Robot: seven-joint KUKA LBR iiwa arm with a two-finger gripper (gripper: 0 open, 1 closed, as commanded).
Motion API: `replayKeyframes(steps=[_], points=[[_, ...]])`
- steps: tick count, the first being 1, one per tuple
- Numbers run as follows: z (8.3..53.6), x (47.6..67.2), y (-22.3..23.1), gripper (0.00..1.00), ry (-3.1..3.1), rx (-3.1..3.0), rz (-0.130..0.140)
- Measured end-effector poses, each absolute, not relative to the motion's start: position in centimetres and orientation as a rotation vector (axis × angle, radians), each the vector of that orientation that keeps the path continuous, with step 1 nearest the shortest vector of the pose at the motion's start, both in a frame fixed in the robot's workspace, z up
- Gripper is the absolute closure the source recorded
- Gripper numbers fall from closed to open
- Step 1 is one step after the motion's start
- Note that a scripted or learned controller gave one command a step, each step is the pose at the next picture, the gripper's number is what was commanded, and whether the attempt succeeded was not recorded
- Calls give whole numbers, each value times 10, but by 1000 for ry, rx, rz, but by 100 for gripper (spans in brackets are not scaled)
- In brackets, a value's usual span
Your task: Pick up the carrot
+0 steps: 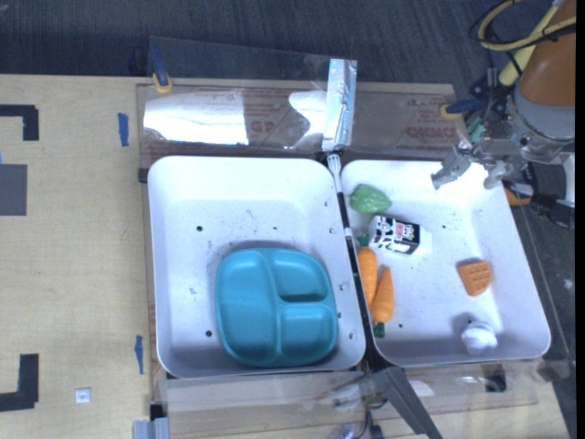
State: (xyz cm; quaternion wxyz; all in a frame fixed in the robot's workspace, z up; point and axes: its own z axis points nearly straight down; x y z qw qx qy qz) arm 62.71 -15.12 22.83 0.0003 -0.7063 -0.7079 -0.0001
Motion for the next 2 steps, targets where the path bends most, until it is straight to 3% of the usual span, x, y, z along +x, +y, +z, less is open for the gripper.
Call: replayKeyframes(steps=[1, 2], points=[[207, 602, -93, 0, -2555, -1826, 0], [224, 579, -75, 0, -3051, -758, -2]])
